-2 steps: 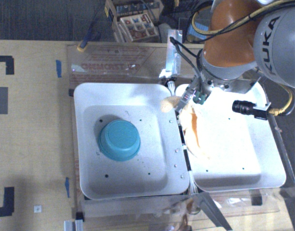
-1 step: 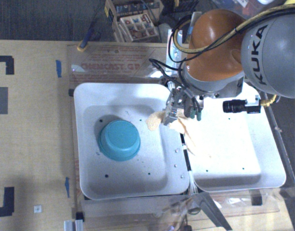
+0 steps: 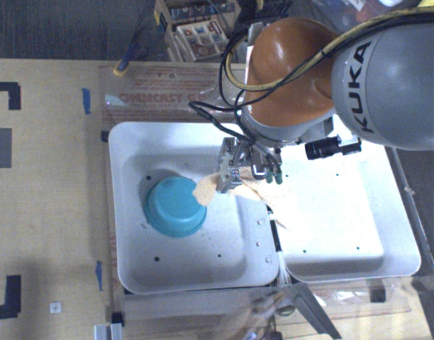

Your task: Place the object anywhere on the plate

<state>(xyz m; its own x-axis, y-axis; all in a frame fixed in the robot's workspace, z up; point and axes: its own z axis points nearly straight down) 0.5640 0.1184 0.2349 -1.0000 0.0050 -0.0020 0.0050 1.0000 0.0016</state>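
Your arm (image 3: 323, 69) reached in from the right, its orange band bulking over the far edge of the two white bins. The hand (image 3: 235, 178) hung over the left bin (image 3: 132, 261), near that bin's far right part. At its tip a thin, pale tan piece (image 3: 205, 190), flat and roughly round, sat against the lower end of the metal fingers (image 3: 227, 165). It looked pinched there, with the fingers drawn close on its right edge, though the blur at the tip kept you from seeing the contact cleanly. The piece's left edge reached the rim of the blue plate (image 3: 174, 206) and seemed to overlap it slightly; whether it touched the plate or hovered just above it, you could not tell.

The blue plate, round and dish-like, lay in the left half of the left bin, well clear of the bin walls. A second pale strip (image 3: 263, 193), similar in colour to the piece, ran from under the hand toward the seam between the bins; its nature was not clear to you.

The right bin (image 3: 359, 261) sat touching the left one along their shared edge, partly covered by the arm. Both bins rested on the bench (image 3: 47, 211), whose tan surface carried black corner marks (image 3: 8, 94) and small blue tape strips (image 3: 86, 100) to the left.
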